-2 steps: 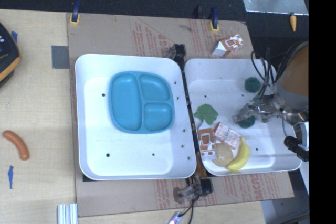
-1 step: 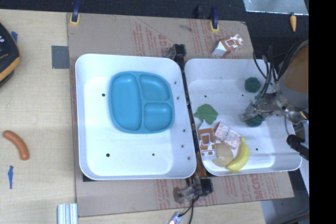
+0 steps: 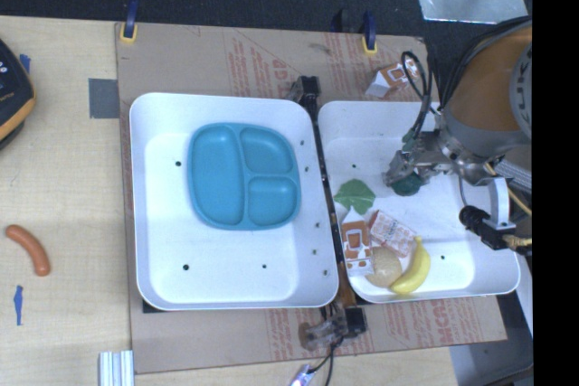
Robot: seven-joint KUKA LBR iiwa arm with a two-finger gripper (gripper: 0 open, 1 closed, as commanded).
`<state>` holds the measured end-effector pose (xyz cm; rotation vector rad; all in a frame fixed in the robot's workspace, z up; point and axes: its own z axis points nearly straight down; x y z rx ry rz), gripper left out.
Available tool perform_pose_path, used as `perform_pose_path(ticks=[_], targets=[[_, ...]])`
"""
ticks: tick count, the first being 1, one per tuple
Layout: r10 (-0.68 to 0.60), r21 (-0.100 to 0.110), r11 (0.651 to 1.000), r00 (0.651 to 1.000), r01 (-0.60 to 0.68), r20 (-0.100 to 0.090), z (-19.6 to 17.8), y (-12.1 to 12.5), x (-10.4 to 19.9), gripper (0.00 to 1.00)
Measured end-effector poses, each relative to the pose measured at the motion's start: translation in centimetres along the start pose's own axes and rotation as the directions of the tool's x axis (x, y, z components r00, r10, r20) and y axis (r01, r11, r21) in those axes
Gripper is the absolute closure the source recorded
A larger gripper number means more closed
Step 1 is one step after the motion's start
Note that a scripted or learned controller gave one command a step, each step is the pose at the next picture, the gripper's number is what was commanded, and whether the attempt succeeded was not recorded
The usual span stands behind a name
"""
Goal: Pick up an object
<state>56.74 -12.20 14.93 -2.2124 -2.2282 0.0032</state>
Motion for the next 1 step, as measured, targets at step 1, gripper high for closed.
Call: perform_pose_path(ticks=[1], targets=[[0.002, -0.001, 1.000, 1.000, -0.002, -0.001, -8.75, 1.67, 8.12, 1.00]])
